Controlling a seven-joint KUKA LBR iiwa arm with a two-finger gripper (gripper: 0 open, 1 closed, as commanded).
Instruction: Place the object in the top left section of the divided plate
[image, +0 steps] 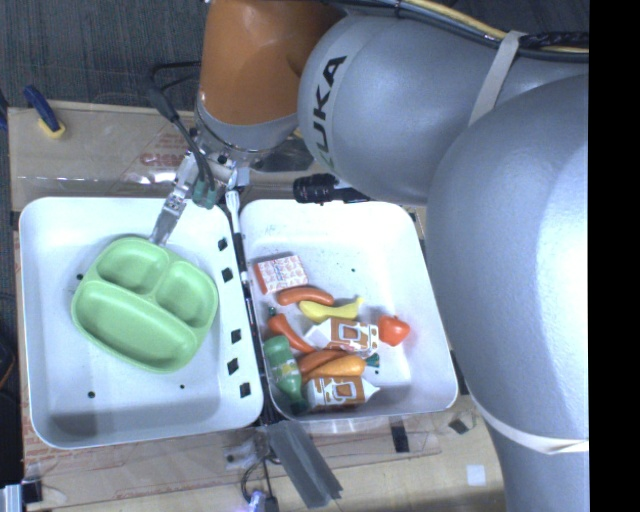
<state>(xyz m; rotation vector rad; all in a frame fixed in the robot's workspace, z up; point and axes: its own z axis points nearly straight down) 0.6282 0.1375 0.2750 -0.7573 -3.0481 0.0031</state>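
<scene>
The light green divided plastic plate (146, 308) lies tilted in the shallow white left bin (60, 420), with bare floor open along the bin's lower and left sides. The grey arm with an orange band (400, 110) looms over the far rims, crowding approach from above there. In the shallow white right bin (425, 300), a heap of toy food (320, 345) fills the lower left; its upper right floor lies open.

Arm blocks the far view

The grey arm (450, 150) hides the right bin's (420, 330) right rim and runs off the frame; the claw's (185, 200) fingers are too small to read.
</scene>
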